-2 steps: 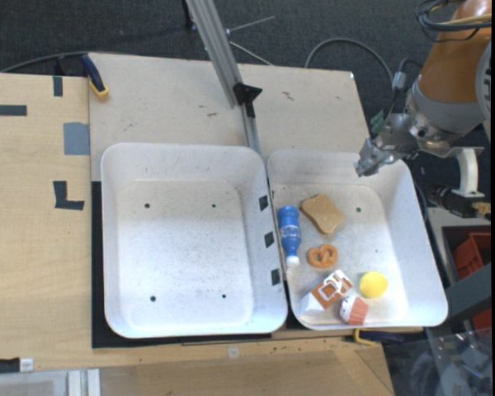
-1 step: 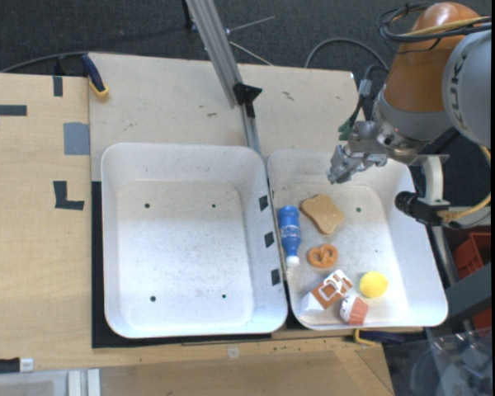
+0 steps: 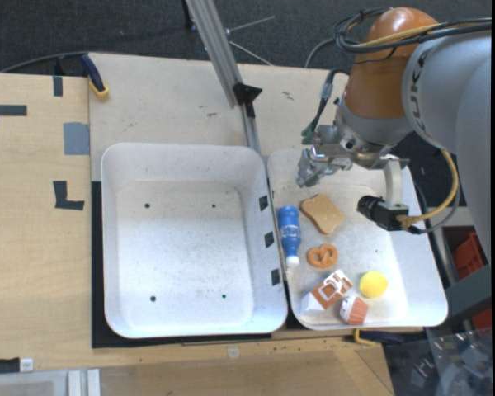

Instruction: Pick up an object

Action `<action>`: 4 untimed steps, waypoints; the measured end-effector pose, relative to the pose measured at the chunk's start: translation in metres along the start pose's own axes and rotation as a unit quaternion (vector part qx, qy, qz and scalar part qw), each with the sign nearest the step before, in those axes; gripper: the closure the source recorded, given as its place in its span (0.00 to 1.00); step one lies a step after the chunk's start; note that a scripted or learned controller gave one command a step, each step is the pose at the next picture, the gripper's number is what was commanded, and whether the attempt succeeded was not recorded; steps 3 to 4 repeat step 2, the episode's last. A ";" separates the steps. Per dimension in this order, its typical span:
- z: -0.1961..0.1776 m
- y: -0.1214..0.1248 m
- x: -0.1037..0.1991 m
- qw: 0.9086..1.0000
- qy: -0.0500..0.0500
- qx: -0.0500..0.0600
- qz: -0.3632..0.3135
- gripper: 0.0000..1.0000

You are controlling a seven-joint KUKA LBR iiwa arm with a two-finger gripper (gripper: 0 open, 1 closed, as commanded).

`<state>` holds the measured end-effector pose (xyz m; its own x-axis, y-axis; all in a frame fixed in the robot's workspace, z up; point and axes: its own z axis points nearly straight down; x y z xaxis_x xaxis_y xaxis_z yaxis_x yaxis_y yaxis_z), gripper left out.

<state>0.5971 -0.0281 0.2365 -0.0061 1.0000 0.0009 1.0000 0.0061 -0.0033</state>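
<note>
My gripper (image 3: pixel 312 170) hangs over the far left part of the right bin (image 3: pixel 418 252), just above and left of a tan bread slice (image 3: pixel 322 214). Nothing shows in its grasp. A blue bottle (image 3: pixel 289 231) lies along the bin's left wall. Nearer the front are a brown pretzel (image 3: pixel 322 256), a yellow ball (image 3: pixel 373 284), an orange-and-white carton (image 3: pixel 332 289) and a small red-and-white cup (image 3: pixel 354 308).
The left bin (image 3: pixel 181 238) sits beside the right one. A slanted metal rail (image 3: pixel 221 52) ends at the bins' shared far corner. A black connector on a yellow cable (image 3: pixel 381 210) hangs over the right bin. A yellow-and-blue clamp (image 3: pixel 95 77) lies at the far left.
</note>
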 end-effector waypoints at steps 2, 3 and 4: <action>0.008 0.009 0.116 1.000 0.001 -0.001 -0.001 1.00; 0.008 0.009 0.116 1.000 0.001 -0.001 -0.001 1.00; 0.008 0.009 0.116 1.000 0.001 -0.001 -0.001 1.00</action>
